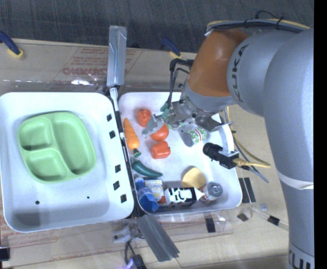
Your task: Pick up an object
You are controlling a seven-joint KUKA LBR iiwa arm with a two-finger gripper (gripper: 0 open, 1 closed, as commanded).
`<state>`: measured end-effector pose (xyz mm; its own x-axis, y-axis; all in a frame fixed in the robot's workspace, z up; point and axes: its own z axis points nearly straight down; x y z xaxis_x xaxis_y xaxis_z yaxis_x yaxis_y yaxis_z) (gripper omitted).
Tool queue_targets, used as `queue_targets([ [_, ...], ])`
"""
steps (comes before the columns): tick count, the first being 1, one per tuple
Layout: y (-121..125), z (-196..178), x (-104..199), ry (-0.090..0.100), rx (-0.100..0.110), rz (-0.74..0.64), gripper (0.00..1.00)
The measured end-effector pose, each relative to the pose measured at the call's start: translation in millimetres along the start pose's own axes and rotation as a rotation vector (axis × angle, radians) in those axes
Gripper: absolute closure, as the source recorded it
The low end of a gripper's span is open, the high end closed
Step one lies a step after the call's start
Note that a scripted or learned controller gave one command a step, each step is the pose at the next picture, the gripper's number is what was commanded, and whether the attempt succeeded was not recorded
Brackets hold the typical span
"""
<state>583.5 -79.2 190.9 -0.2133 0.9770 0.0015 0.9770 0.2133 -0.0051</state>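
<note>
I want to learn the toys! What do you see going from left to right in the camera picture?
Green plate → carrot → red pepper → yellow wedge → little can.

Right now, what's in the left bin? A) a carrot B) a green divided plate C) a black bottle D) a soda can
B: the green divided plate lies alone in the left bin, while the carrot and the can sit in the right bin.
</note>
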Motion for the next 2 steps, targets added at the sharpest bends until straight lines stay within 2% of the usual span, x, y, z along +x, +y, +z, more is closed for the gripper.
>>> queue_targets([
  [1, 51, 88, -40, 0.0, 0.002, -0.023, 0.0],
  [2, 30, 71, -43, 0.0, 0.0, 0.078, 0.0],
])
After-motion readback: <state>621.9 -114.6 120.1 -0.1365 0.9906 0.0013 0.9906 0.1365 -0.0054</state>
